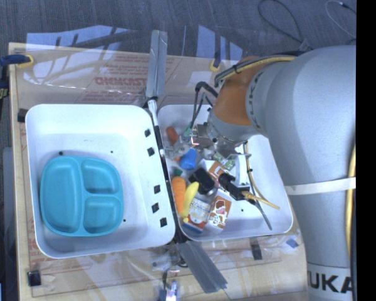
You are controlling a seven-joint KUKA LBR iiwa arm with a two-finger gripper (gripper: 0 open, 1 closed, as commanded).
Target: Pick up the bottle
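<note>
White right bin (272, 168) holds all the clutter, packed against its left wall: a blue cap-like piece (188, 160), an orange item (178, 190), a yellow item (191, 194), a printed carton (220, 211). The bottle (201, 207) appears to be the clear-bodied item with a dark top lying at the near-left of this pile, touching the yellow item and the carton; identification is tentative, the clutter overlaps. Left bin (88, 127) carries a blue divided tray (81, 194). The gripper (216, 155) sits low over the far part of the pile, just far of the bottle; whether the fingers are wide or narrow, cannot tell, the wrist hides them.

Step in hand: approach. To do it well, shift toward the near edge, align the fingers across the bottle's narrow axis, descend between neighbours without pinching the carton. Risk: closing on the wrong item.
</note>
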